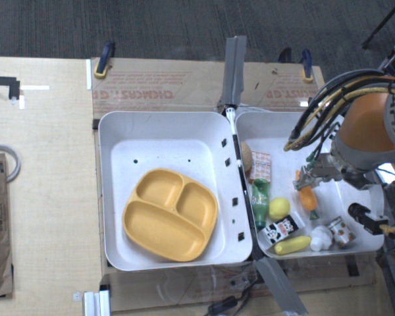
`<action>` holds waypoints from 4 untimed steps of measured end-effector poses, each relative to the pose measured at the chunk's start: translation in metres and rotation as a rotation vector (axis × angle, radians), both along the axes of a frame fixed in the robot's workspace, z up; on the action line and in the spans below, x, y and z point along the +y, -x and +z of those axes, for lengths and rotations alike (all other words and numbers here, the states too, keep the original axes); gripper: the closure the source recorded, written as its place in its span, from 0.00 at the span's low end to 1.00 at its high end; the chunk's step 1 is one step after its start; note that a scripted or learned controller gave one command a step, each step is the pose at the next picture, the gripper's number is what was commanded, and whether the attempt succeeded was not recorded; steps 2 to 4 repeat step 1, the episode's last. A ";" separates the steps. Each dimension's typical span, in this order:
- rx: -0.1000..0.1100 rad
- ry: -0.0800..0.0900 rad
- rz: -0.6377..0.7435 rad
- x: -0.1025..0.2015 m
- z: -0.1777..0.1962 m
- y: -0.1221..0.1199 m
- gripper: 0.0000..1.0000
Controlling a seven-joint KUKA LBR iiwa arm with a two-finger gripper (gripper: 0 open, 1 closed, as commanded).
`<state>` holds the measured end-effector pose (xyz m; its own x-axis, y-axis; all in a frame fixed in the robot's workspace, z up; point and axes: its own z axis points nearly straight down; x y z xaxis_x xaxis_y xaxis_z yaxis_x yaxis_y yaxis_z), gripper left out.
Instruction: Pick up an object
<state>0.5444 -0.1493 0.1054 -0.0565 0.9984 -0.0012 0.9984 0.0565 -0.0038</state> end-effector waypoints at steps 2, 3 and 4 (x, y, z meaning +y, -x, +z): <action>-0.002 0.000 -0.002 0.027 0.102 -0.035 1.00; -0.002 0.000 -0.002 0.027 0.102 -0.035 1.00; -0.002 0.000 -0.002 0.027 0.102 -0.035 1.00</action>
